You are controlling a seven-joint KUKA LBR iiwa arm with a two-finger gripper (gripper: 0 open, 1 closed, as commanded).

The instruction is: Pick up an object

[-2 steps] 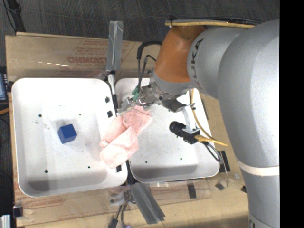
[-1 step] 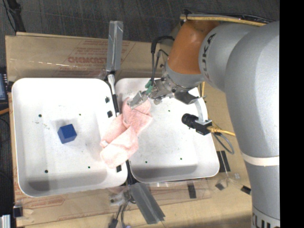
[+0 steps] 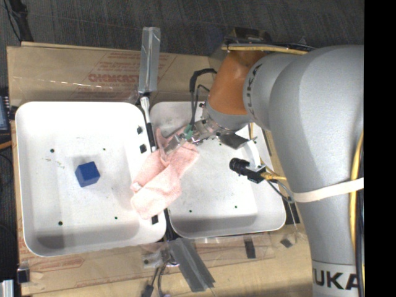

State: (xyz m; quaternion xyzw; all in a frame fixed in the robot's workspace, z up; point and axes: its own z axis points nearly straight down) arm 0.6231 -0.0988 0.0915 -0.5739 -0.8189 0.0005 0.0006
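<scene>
On the bench (image 3: 62, 67), two white bins side by side. In the left bin (image 3: 37, 228), a blue cube (image 3: 87, 173), left of centre, well apart from everything else. Across the adjoining rims, mid-frame, a pink cloth (image 3: 164, 178): crumpled, lower end sagging over the left bin's right edge, upper end lying in the right bin (image 3: 247, 218) near its upper left corner. Right at that upper end, the claw (image 3: 187, 133), low over the cloth and seemingly touching it; wide or narrow, cannot tell. Behind it, toward the upper right, the orange band (image 3: 232, 88) and the grey arm (image 3: 315, 116), covering the right bin's right side.
</scene>
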